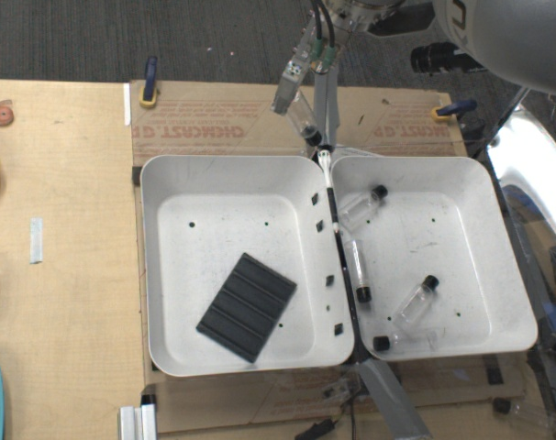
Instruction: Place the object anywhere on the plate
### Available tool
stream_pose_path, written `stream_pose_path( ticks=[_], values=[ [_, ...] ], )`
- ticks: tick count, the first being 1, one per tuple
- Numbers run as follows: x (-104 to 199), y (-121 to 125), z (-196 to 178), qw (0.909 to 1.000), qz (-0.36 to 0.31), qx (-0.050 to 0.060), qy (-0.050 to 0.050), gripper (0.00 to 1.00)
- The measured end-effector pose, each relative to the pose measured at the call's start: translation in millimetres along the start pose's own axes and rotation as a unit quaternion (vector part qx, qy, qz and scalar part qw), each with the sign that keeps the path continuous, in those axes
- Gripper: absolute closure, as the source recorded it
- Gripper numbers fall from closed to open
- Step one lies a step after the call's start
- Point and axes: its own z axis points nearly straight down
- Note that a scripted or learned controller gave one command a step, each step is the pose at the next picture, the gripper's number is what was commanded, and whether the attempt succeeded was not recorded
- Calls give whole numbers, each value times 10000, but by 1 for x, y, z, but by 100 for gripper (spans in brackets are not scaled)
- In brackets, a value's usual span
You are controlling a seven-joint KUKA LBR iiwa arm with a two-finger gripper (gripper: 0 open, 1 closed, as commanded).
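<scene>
A black ribbed plate (248, 306) lies flat and turned at an angle in the left bin (168, 246), toward its front. My gripper (305, 125) hangs above the far edge of the bench, just behind the wall where the two bins meet. Between its fingers sits a clear vial (302, 115) with a black cap pointing down, so the gripper is shut on it. The vial is raised well above the bins, far behind and to the right of the plate.
Several more clear vials with black caps lie in the right bin (471, 246): one near the back left (362, 205), one along the left wall (358, 266), one toward the front (413, 302). Cardboard covers the bench behind the bins, held by clamps (150, 82).
</scene>
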Motion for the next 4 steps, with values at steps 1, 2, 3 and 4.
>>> stream_pose_path(
  ticks=[1,2,3,4],
  values=[
    [44,38,117,9934,-1149,0,8,100],
    [120,-26,75,9807,-1957,3,12,100],
    [59,-31,42,9039,-4277,-14,-6,100],
    [34,11,-43,8493,-5280,-18,-12,100]
  ],
)
